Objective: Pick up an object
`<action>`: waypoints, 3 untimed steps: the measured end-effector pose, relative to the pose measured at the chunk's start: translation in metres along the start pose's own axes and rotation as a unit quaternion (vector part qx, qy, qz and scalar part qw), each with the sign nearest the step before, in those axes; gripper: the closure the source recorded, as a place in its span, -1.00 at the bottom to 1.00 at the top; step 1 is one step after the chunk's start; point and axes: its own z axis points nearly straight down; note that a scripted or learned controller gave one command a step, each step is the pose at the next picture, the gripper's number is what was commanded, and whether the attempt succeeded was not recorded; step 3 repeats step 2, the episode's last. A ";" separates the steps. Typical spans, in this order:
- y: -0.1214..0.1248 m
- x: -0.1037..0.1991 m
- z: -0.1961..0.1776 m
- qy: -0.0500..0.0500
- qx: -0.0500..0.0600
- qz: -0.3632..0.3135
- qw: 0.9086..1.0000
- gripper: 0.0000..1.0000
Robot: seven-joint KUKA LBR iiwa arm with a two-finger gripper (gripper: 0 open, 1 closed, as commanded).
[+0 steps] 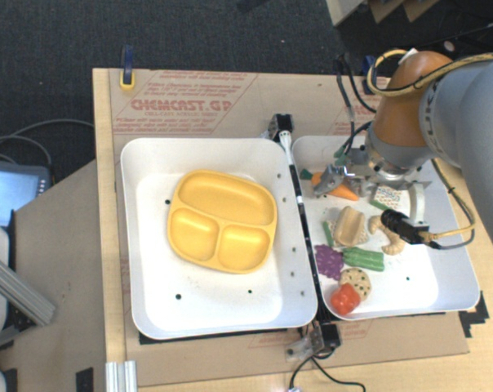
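I position the gripper over the orange carrot-like piece; jaw state indeterminate. Probably light, rigid, smooth plastic: I would grasp across its thick middle.

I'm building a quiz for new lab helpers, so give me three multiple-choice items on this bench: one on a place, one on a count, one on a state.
1. Where does the yellow plate lie?
A. in the left bin
B. in the right bin
C. on the cardboard

2. How many compartments does the plate have?
A. two
B. three
C. five

3. How does the plate rest?
A. on its edge
B. upside down
C. flat, open side up

Answers:
1 A: it sits within the left bin, while the toy food, such as the purple grapes and the green pickle, lies in the right bin under the arm.
2 B: one long section and two smaller ones show.
3 C: its hollows face the camera.
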 end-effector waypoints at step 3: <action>-0.047 0.068 -0.106 0.002 -0.001 -0.002 1.000 1.00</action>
